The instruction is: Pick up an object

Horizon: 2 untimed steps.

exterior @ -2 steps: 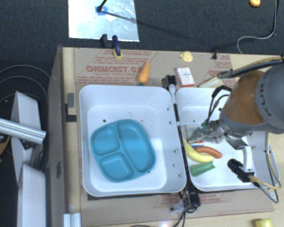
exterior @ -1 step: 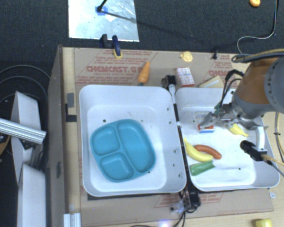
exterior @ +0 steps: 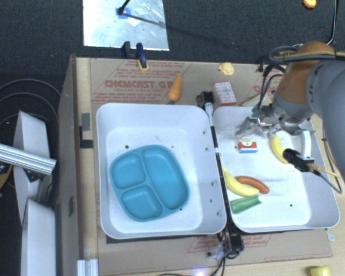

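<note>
The gripper [exterior: 254, 125], its opening impossible to tell, hovers just above the small red-white-blue box [exterior: 248, 147], the nearest target.

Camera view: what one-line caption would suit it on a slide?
Grey arm's end effector hovers over right bin of toy food; blue divided tray fills the left.

Probably a robotics lab: a cardboard-topped desk [exterior: 155, 76] on dark carpet [exterior: 34, 27], loose cables [exterior: 11, 96], toy food [exterior: 247, 184] in a white bin [exterior: 299, 211].
</note>
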### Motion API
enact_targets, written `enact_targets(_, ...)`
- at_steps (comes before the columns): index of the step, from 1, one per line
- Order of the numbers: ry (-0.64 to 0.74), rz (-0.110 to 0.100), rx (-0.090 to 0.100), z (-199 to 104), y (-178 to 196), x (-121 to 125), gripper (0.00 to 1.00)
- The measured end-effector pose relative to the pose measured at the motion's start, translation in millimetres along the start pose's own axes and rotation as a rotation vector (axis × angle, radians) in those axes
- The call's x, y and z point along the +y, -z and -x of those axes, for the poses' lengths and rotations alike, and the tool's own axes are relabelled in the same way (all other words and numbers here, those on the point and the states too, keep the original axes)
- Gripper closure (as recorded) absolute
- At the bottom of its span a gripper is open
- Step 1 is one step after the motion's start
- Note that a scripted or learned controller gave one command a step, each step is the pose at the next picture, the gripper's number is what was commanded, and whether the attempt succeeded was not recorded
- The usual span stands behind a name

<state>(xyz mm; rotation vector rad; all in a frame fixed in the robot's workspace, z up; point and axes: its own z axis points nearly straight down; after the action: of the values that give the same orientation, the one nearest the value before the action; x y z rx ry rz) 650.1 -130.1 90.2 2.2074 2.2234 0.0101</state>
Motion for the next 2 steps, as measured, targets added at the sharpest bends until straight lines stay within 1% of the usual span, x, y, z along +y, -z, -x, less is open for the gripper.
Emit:
enact_targets(1,0.000,0.008,0.000,0.2,13.5,0.9,1.00)
enact_targets(2,0.001,0.006,0.000,0.0,12.5,0.4,0.00)
